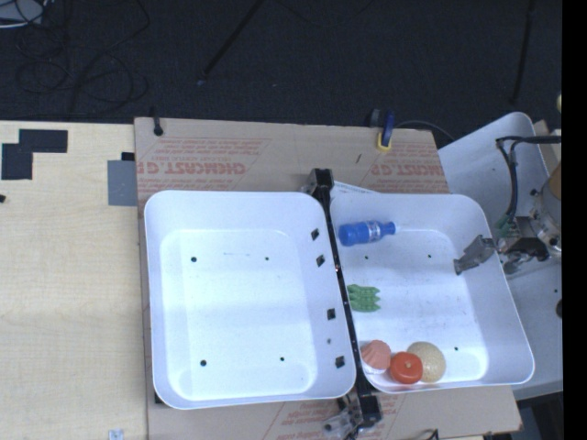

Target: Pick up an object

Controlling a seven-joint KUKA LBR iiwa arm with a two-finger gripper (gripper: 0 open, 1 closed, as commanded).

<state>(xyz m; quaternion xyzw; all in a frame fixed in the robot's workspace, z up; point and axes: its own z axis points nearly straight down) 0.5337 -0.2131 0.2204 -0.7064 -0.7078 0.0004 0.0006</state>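
Dark carpeted floor crossed by black cables fills the upper field; below it lies the pale wooden bench, bearing a printed cardboard sheet under two shallow white bins set side by side. The left bin sits at 9 o'clock from centre; the right bin sits at 3 o'clock, the two separated by a black clamped divider strip. A white sheet or cover lies at 1 o'clock beyond the right bin.

End effector: a grey piece at the 3 o'clock rim of the right bin, reaching in from the right over the bin's edge. Whether it is spread or pressed together cannot be told, and nothing is visible in it. It is well apart from every object.

Objects in the right bin: a blue bottle with a white cap, lying on its side at the bin's 11 o'clock; a small green item at 9 o'clock, just beside the divider; at 6 o'clock, a cluster of a pink round item, a red round item and a cream ball, touching one another against the near wall.

A yellow-and-blue clip stands at the cardboard's far edge.
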